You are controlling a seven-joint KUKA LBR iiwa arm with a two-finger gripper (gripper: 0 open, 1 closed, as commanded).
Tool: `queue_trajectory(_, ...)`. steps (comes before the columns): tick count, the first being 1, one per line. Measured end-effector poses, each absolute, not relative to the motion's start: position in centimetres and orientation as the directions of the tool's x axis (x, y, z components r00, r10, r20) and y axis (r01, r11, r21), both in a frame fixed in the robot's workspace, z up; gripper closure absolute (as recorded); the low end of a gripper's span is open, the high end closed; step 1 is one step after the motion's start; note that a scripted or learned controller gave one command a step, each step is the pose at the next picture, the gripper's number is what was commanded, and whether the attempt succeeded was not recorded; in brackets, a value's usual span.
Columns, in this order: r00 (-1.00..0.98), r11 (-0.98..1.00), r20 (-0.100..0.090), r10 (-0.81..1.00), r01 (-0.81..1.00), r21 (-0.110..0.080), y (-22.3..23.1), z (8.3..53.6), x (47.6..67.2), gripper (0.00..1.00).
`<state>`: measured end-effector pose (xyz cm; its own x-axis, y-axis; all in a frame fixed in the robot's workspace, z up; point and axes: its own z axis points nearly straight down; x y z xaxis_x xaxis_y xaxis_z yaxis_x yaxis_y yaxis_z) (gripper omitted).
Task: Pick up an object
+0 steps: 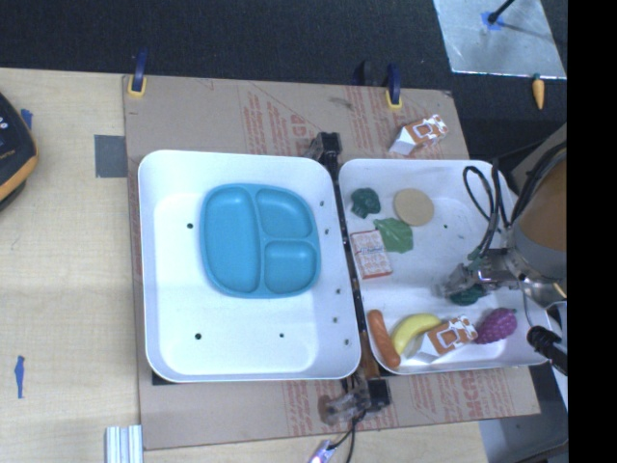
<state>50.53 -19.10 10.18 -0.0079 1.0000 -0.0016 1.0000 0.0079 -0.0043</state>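
Observation:
The right bin (439, 172) holds a dark green broccoli piece (364, 202), a tan round cookie (414, 206), a green leafy piece (395, 234), a small red-and-white packet (370, 255), a sausage (382, 339), a banana (415, 329), a small orange-and-white carton (453, 335) and purple grapes (496, 325). My gripper (465, 285) sits low at the bin's right side, just above the grapes, with a dark teal object (467, 296) at its tip. Whether that object is between the fingers is not visible.
The left bin (174, 345) bears a blue divided plate (259, 238). A small carton (418, 135) lies on the cardboard beyond the right bin. Black cables (485, 205) loop over the bin's right rim. The arm (540, 220) fills the right edge.

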Motion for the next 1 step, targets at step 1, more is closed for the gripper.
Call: queue_trajectory(1,-0.005,0.005,0.001,1.0,1.0,-0.002,-6.85,19.2,54.52,1.0)
